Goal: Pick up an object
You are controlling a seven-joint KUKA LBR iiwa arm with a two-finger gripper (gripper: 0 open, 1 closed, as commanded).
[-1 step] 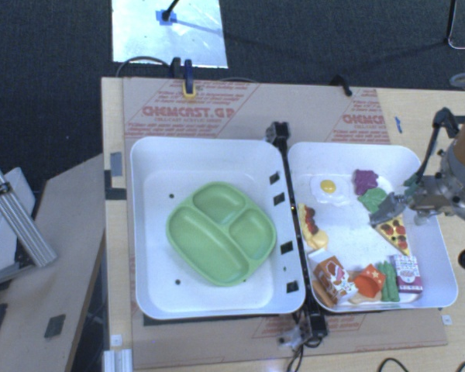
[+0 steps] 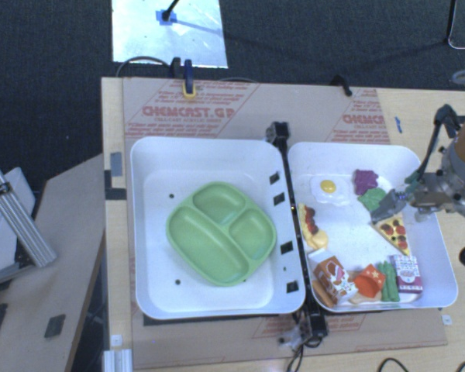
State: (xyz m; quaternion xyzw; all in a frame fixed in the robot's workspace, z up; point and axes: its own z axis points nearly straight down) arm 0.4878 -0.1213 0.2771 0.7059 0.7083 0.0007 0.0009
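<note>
Two bins sit side by side on the bench; the left bin (image 2: pixel 147 285) holds a divided plate (image 2: pixel 221 233) near its middle. In the right bin (image 2: pixel 442 285), a fried egg (image 2: pixel 330 188) lies at the back left, a pizza slice (image 2: pixel 394 232) right of centre, and a small carton (image 2: pixel 332 278) along the front edge.

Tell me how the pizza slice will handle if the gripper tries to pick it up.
The pizza slice lies flat on the bin floor, so it probably offers little edge to pinch and may slide instead of lifting. It looks like a moulded toy, likely stiff and light. The gripper sits right at its wide end, beside the green piece.
</note>
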